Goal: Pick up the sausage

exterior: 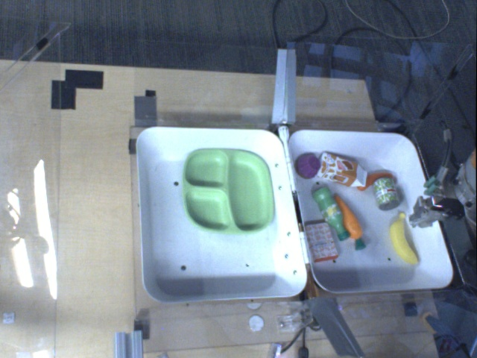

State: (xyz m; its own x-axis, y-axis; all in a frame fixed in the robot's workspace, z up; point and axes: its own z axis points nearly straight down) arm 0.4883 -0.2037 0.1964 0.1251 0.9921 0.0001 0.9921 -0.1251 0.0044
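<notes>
The reddish-brown sausage lay toward the table's far edge in the right white bin, tucked behind a small green can. The jaws hung at that bin's right rim, so the sausage was leftward and slightly farther. Spread or pressed? Couldn't tell.

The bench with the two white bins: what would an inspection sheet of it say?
Surface: left bin and right bin side by side on a wooden bench.
Job's things: sausage, probably the reddish-brown piece in the right bin, touching a green can.
Clutter: green plate in the left bin; carton, carrot, banana in the right.
Claw: over the right bin's right rim, near the banana.
Cables: black cable on the floor.
Surroundings: dark carpet.
</notes>
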